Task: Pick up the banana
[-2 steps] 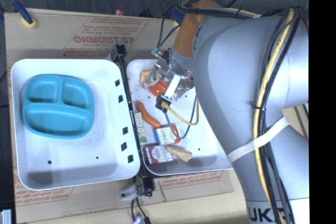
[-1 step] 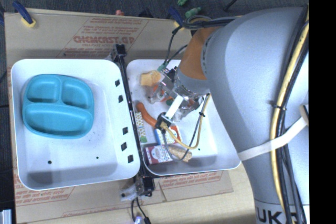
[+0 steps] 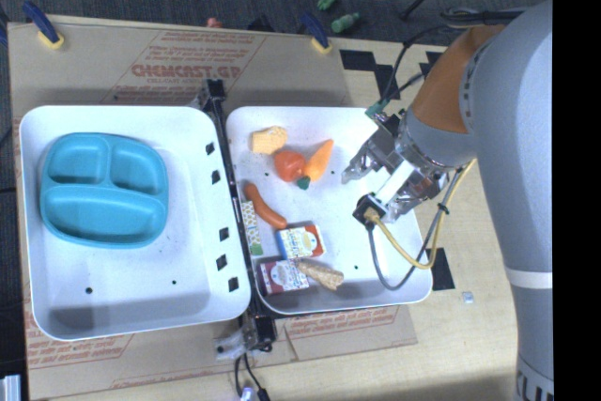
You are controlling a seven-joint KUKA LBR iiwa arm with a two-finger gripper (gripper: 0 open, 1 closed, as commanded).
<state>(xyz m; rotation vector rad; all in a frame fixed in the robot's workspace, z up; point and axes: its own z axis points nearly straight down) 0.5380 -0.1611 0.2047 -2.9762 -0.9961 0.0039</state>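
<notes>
The gripper (image 3: 362, 191) hung over the right bin (image 3: 413, 288), right of the carrot (image 3: 321, 159); whether it was spread or pressed together, I couldn't tell. The yellow chunk (image 3: 269, 140), perhaps the banana, lay well apart by the bin's far-left corner.

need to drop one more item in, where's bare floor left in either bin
Left bin: bare front half, below the blue tray. Right bin: bare patch between carrot and gripper. Crowded by the divider: sausage, cartons.
</notes>
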